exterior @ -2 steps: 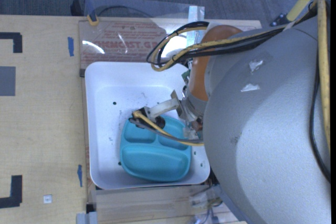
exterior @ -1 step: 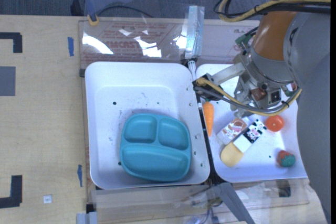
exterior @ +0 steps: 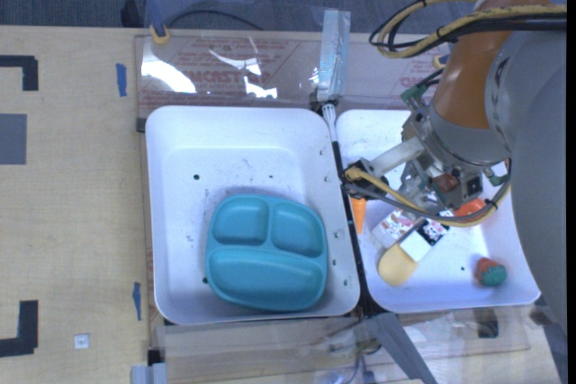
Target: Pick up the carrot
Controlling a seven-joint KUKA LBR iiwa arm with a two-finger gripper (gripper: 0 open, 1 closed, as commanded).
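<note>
The carrot (exterior: 358, 215) shows as a small orange piece against the left wall of the right bin (exterior: 450, 290), partly hidden under the robot's gear. My gripper (exterior: 430, 190) hangs low over the middle of that bin, to the right of the carrot and just above a white and black packet (exterior: 412, 231). Nothing can be made out between the gripper's tips, which are lost in the clutter of the wrist.
The left bin (exterior: 180, 157) holds a teal divided plate (exterior: 267, 253). In the right bin, a pale yellow rounded item (exterior: 396, 266) lies near the front, a red and green ball (exterior: 490, 272) sits at the front right, and an orange bit (exterior: 470, 209) lies right of the gripper.
</note>
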